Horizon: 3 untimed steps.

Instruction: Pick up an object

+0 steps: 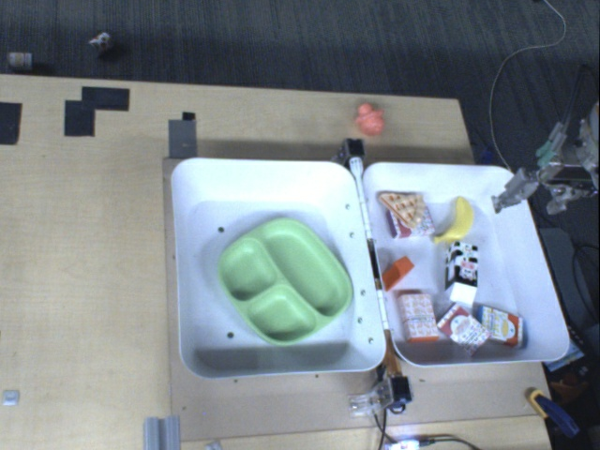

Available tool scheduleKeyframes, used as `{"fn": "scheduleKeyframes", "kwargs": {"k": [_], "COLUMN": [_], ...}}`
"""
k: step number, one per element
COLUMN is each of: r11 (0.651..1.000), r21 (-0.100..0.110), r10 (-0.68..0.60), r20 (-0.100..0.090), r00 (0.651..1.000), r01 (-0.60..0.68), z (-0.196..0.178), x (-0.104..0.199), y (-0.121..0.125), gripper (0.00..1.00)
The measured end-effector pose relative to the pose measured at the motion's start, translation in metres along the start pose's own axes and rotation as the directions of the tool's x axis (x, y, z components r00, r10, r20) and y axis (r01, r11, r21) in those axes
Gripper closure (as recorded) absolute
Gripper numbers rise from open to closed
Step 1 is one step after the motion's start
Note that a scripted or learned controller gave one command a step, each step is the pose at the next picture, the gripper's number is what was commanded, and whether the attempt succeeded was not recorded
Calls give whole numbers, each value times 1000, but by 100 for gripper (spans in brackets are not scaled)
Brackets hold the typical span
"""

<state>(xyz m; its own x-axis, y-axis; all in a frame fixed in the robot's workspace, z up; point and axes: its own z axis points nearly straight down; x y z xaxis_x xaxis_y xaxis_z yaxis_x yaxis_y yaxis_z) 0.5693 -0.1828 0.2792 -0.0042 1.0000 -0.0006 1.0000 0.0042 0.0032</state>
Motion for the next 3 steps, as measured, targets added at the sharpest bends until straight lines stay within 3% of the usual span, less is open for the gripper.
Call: {"fn": "scheduleKeyframes", "kwargs": {"k": [1,2,3], "r11": [1000,1000,1000], "r21": [3,-1,-4], "r10": [2,2,0], "r20": [0,0,0], "r00": [1000,1000,1000], "r01": [-2,-2,0], "z": [105,172,162], "x": [-23,5,6], "y": [-19,-28,-27], "gripper": [0,0,100]}}
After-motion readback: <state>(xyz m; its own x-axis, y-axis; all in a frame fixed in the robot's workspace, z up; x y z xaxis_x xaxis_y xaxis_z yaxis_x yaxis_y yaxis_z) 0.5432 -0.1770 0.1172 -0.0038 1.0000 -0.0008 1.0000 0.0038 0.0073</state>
